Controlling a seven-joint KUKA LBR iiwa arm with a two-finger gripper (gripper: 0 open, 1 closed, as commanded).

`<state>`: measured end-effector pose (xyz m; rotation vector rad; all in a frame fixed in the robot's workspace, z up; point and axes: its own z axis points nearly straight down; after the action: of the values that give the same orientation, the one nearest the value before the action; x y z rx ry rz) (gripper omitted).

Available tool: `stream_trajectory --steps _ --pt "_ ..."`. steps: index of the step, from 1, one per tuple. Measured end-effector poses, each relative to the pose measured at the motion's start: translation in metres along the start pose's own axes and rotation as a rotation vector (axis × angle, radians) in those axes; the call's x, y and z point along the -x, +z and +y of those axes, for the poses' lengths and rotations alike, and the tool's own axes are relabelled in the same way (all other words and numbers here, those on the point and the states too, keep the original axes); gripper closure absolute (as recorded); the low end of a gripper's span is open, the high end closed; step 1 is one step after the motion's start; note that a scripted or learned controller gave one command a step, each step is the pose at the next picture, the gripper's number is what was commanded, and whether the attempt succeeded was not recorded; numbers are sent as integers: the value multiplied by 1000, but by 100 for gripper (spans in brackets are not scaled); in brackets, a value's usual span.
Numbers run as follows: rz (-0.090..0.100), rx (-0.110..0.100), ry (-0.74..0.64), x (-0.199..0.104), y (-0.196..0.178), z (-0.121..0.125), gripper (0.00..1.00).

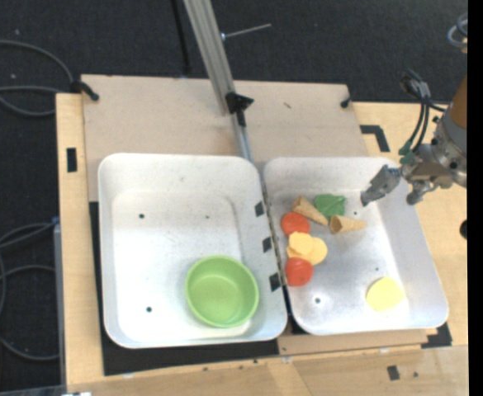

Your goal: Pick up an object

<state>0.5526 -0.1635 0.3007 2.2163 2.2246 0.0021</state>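
Note:
The right bin holds a cluster of small toys: a green piece, two tan cones, a red ball, a yellow lump and a second red ball. A yellow disc lies apart near the bin's front right. My gripper hangs over the bin's far right part, just right of the green piece and the cones. It is open, with nothing between its fingers.
The left bin holds a green bowl at its front right. A slanted metal post rises behind the bins. Cables lie on the dark floor at the left.

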Motion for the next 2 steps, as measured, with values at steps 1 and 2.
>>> stream_trajectory --steps 1,2 --pt "0 0 1 0 0 0 0" --pt "-2 -4 5 4 43 -5 0"
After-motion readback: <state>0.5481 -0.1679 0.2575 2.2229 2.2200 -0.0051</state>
